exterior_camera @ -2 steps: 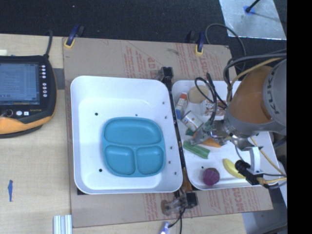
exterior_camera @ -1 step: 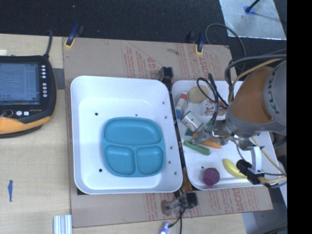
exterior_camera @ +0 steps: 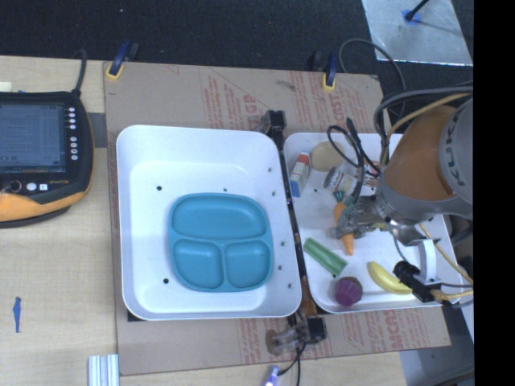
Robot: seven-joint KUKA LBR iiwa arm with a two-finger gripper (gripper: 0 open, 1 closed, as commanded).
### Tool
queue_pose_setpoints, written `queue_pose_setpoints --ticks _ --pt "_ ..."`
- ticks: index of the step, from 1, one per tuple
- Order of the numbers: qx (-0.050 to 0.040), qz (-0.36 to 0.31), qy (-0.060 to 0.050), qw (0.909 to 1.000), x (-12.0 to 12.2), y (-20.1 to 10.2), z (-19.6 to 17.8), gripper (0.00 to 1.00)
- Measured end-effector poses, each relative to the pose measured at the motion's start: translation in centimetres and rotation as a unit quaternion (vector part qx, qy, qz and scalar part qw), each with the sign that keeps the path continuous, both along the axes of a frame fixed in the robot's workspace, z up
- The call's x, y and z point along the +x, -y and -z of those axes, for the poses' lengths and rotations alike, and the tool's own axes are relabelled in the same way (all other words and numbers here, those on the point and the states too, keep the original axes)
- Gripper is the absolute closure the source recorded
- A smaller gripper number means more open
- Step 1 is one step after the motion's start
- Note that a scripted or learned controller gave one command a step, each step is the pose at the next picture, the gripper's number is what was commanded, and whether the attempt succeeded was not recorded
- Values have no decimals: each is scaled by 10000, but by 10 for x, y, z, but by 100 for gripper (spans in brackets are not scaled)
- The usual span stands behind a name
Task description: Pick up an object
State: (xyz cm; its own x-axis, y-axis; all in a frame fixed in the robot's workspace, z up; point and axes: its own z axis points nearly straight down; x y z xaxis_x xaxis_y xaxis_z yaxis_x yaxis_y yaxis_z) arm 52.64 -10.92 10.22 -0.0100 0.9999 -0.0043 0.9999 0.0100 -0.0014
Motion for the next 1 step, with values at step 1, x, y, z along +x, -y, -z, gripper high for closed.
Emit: queue_pose_setpoints --ticks 1 --pt "25 28 -1 10000 4 -46 -90 100"
